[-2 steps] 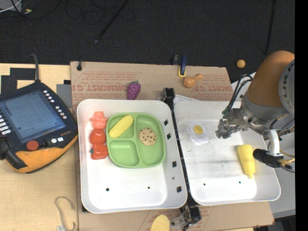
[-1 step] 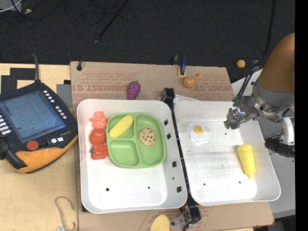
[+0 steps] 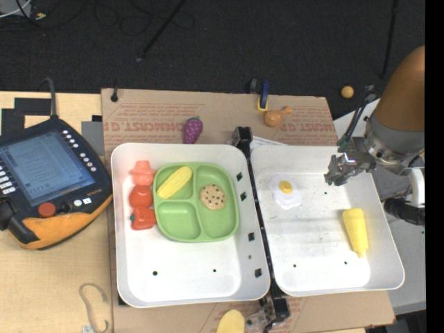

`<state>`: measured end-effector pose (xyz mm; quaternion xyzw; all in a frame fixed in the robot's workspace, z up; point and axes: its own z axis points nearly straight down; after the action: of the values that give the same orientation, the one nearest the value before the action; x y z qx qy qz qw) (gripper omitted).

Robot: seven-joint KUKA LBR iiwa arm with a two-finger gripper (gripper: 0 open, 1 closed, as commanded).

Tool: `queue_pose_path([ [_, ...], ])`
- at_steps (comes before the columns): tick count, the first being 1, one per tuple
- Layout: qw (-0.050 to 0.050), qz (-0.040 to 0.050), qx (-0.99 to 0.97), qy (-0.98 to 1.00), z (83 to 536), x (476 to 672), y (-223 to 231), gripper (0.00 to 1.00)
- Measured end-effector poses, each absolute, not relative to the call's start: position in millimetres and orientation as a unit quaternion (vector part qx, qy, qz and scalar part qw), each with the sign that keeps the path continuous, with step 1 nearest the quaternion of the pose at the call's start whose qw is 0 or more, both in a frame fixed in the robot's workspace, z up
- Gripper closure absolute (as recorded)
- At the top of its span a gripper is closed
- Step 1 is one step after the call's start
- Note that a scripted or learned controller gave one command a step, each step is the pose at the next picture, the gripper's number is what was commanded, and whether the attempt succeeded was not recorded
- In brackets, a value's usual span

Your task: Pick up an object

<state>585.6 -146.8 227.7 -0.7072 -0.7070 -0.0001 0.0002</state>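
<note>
Plastic mustard bottle (image 3: 356,230) looks light, stiff, probably slick; grip across its body. Claw (image 3: 338,170) hovers nearby; its spread I cannot tell.

In the left bin (image 3: 139,269) a divided tray (image 3: 196,227) sits toward the back edge holding a corn cob (image 3: 173,181) and cookie (image 3: 213,197), a bottle (image 3: 141,194) against its left side, while the right bin (image 3: 319,269) holds a fried egg (image 3: 286,191) near the back-left and a second bottle (image 3: 356,231) by the right edge.

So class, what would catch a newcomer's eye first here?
Probably the green divided plate in the left bin, holding a corn cob and a cookie, with an orange-red bottle beside it. Next, the gripper above the right bin, near a fried egg.
</note>
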Motion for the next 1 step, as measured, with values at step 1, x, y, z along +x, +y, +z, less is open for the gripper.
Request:
queue_pose_path([
  [1, 0.003, 0.0007, -0.707, -0.707, 230.6, 554.2, -104.0, 1.0],
])
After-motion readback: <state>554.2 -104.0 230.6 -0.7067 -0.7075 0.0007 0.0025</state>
